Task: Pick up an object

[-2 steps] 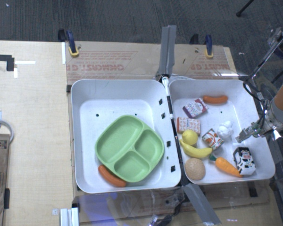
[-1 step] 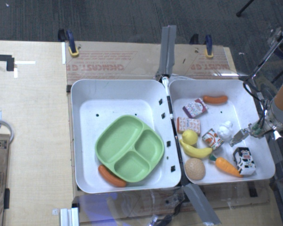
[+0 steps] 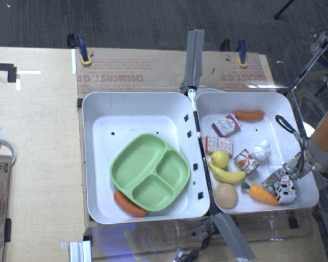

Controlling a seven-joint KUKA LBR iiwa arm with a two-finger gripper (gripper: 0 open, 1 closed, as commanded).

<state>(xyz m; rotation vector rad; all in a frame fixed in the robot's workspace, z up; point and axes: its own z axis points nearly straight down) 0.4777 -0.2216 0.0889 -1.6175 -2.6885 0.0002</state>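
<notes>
Two bins are set side by side on the bench. The right bin carries the clutter, and the gripper is lowered into its near right corner, reached in from the right. Whether anything is gripped cannot be told, since the tip is lost among small things there.

The likeliest target is judged to be the cow, a small black-and-white toy that lies just below the gripper, touching or nearly so, against the bin's near wall. The carrot is found just beside it to the left, its long axis run left to right with the point aimed at the cow. A short drop toward the near wall would be called for, and the carrot could be nudged.

Further left a banana, a lemon and a brown egg are clustered. A sausage is laid along the far wall, well apart. In the left bin a green plate is seated.
</notes>
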